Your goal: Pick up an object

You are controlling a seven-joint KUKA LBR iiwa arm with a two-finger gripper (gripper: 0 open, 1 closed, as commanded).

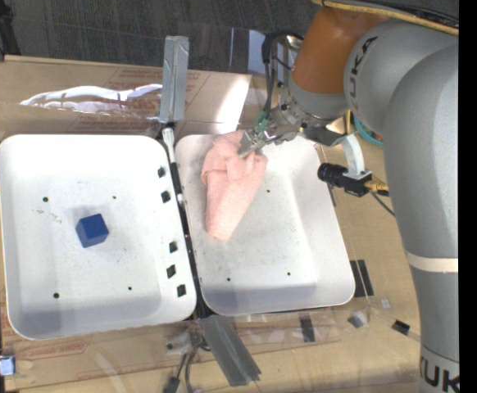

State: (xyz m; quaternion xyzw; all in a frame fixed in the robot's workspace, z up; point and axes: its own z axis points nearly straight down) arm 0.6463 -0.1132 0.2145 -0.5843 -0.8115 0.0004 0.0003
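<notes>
In the right bin (pixel 304 277), the pink cloth's (pixel 227 188) upper corner is pinched by the tool (pixel 255 142); its fingertips are partly hidden by fabric folds.

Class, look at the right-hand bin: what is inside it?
A crumpled pink cloth lies in the right bin, its top corner at the hand. The bin floor beneath the cloth is covered, so anything under it cannot be seen.

We see a brown bench (pixel 222 88) bearing two white bins, left (pixel 25 170) and right (pixel 320 244), mid-frame.
</notes>
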